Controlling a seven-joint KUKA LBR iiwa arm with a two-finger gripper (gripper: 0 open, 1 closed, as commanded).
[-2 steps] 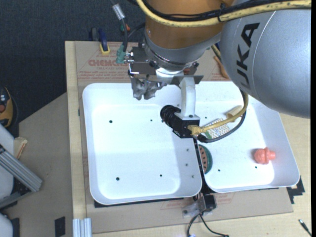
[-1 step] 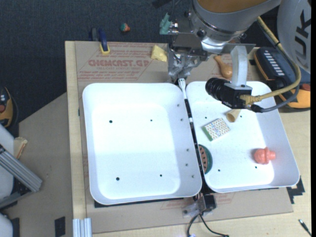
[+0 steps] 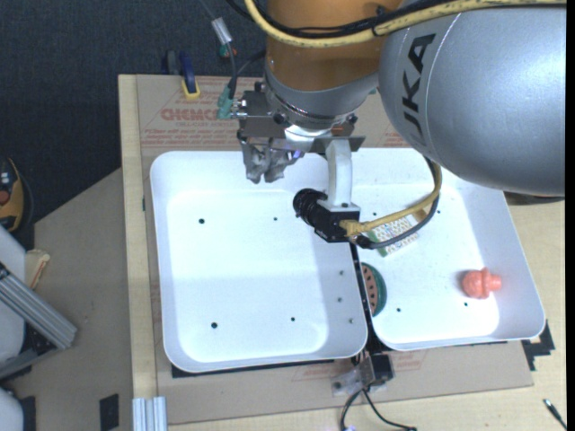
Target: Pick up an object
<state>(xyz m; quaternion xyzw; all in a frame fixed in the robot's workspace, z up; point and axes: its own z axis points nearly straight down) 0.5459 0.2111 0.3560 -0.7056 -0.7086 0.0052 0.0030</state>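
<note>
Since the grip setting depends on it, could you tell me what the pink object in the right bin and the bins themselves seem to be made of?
The pink object looks like soft rubber or foam: matte, rounded and lumpy, with no glints, though the view is too small to be sure. The right bin and left bin look like thin moulded plastic: smooth white surface, rounded corners, raised rims and a slight sheen.

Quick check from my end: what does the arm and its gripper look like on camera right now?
A bulky glossy grey arm with dark lettering, an orange band above the wrist, and yellow-and-black cables draped over it. Below sits a small grey metal two-finger gripper.
</note>
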